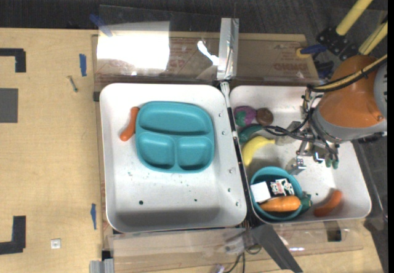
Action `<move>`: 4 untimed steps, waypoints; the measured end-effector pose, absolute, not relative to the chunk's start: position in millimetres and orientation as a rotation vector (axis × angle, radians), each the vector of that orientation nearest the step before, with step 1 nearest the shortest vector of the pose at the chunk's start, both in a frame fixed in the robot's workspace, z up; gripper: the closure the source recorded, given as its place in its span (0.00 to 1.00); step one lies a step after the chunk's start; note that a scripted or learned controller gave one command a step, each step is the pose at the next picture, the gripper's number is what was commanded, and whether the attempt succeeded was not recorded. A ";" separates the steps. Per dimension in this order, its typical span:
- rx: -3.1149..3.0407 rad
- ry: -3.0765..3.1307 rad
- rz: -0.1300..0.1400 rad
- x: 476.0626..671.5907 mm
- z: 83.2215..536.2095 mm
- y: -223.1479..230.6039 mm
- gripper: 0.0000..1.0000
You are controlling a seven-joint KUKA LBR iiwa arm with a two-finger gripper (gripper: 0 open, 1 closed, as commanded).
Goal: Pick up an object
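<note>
My gripper [316,161] hangs over the right bin [357,170], below the arm's orange band, its fingers open above bare white floor and nothing between them. To its left lies a yellow banana [253,147]. Just below and left stands a teal bowl [297,181] holding an orange carrot [282,205] and white cards [271,190]. A red-orange sausage [328,201] lies at the bin's front right. A purple and green toy [245,115] and a brown ball [265,116] rest at the back.
The left bin [123,192] holds a teal divided plate [175,136] and an orange stick-shaped toy [129,124] beside it. A metal divider separates the two bins. Yellow poles and cables stand at the back right.
</note>
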State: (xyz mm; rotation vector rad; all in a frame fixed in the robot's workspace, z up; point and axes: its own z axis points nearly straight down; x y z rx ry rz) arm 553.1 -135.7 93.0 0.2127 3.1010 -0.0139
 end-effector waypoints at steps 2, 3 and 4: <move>-0.008 3.033 -0.036 547.7 110.7 -102.9 0.00; -0.079 3.121 -0.019 493.2 90.3 -148.0 0.00; -0.435 3.098 -0.003 640.3 142.4 -142.9 0.00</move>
